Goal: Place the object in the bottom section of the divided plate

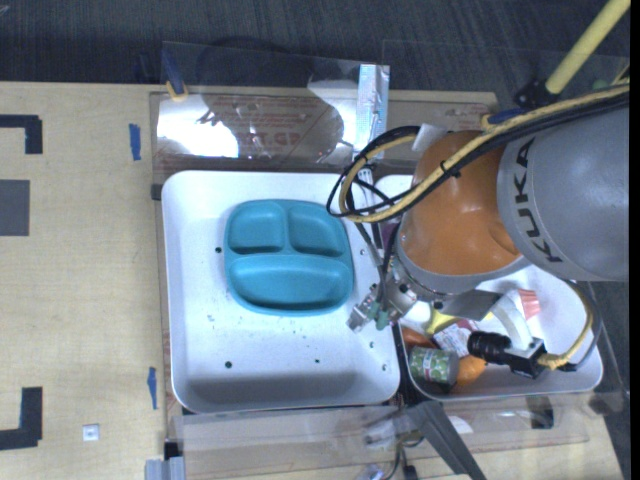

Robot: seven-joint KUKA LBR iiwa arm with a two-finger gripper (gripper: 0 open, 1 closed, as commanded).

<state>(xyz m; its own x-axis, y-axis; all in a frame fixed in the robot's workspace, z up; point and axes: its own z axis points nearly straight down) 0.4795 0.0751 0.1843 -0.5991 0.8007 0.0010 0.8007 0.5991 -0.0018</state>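
Fingers' spread cannot be told; gripper (366,313) hangs just right of the blue divided plate (289,257).

The arm (520,203) hides most of the right bin (585,343); the objects (450,353) beneath it are too jumbled to identify.

A plain teal divided plate (290,256) sits in a white bin (200,348) beside the grey-and-orange arm (500,208).

You see dark carpet (300,8) along the top, and a pale wooden bench (80,268) on your left with black squares and blue tape marks on it.
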